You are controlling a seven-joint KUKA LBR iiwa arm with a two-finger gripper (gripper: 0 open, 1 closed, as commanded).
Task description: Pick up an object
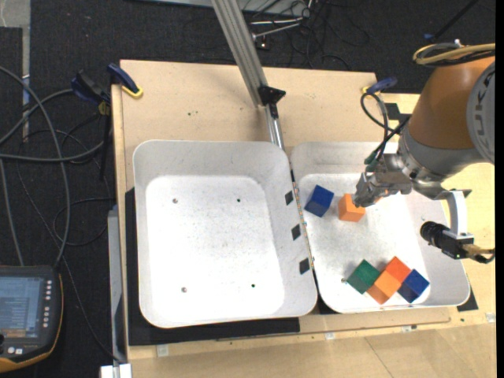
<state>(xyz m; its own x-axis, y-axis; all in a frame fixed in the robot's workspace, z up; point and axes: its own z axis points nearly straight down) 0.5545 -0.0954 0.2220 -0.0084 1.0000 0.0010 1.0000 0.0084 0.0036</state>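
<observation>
Camera view shows the gripper over the small orange cube; finger opening unclear. Off-centre, it could nudge the cube toward the small blue cube.

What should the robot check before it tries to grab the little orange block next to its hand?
1. Hand right by the orange block: ok.
2. Block already between its fingers: cannot tell.
3. Blue block apart from the orange one: ok.
4. Cluster of green block, second orange block and second blue block away from the hand: ok.
5. Orange block inside the right bin: ok.
</observation>
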